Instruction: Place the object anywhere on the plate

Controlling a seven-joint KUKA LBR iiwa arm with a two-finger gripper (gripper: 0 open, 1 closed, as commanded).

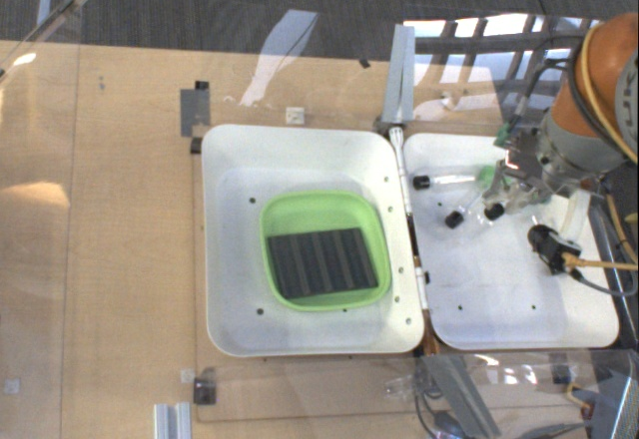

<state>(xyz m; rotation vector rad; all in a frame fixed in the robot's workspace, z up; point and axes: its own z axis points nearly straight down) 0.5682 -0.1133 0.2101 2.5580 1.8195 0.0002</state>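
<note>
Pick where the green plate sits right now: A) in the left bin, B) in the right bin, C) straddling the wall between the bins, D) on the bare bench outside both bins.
A: the green plate, with a dark ridged object lying on it, rests wholly inside the left bin, while the end effector is over the right bin.

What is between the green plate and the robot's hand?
In the camera view, between the green plate and the gripper lie the two bins' touching rims and a small black-tipped piece in the right bin.
</note>
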